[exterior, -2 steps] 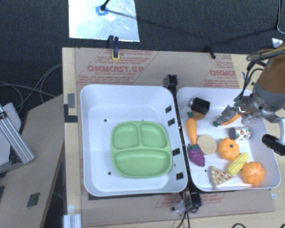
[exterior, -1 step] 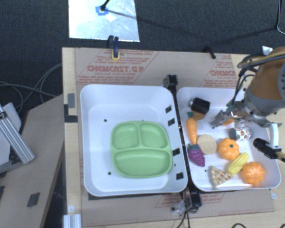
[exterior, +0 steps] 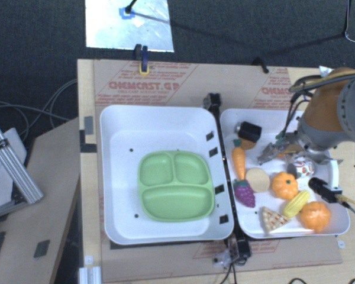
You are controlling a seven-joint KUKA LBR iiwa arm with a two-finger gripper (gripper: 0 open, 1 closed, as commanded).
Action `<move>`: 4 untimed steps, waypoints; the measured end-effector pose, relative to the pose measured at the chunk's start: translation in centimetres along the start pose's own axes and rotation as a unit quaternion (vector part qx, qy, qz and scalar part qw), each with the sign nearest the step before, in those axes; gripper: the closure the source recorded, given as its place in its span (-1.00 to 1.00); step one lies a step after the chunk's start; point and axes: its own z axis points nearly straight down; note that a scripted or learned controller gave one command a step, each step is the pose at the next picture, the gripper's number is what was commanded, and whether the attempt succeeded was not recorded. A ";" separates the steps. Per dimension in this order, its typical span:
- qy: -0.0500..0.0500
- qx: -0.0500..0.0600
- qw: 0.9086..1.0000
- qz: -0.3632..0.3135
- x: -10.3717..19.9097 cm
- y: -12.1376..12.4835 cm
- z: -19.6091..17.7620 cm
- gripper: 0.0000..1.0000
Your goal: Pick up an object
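Observation:
The right bin point(exterior: 266, 116) holds several toy foods. A carrot point(exterior: 239, 161) lies by its left wall, with a black block point(exterior: 248, 131) behind it. Purple grapes point(exterior: 245, 193) and a beige round piece point(exterior: 258, 178) sit in the middle. A small pumpkin point(exterior: 284, 186), a corn cob point(exterior: 296, 204), an orange point(exterior: 315, 215) and a pizza slice point(exterior: 274, 219) lie towards the front. My gripper point(exterior: 273, 151) hangs low over the bin's middle, just right of the carrot and above the beige piece. A white and red item point(exterior: 304, 169) lies partly under the wrist.
The left bin point(exterior: 115, 158) holds a green divided plate point(exterior: 176, 185). A black clamp point(exterior: 213, 102) sits where the two bins meet at the back. The grey arm point(exterior: 331, 114) with its orange band covers the right bin's back right corner.

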 end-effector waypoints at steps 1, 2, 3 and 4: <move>0.000 -0.003 1.000 0.000 0.0 0.1 -1.3 1.00; -0.001 -0.003 1.000 0.000 0.1 -0.2 -5.7 1.00; -0.001 -0.003 1.000 -0.002 -0.2 0.2 -10.1 1.00; -0.001 -0.003 1.000 -0.002 -0.2 0.3 -14.4 1.00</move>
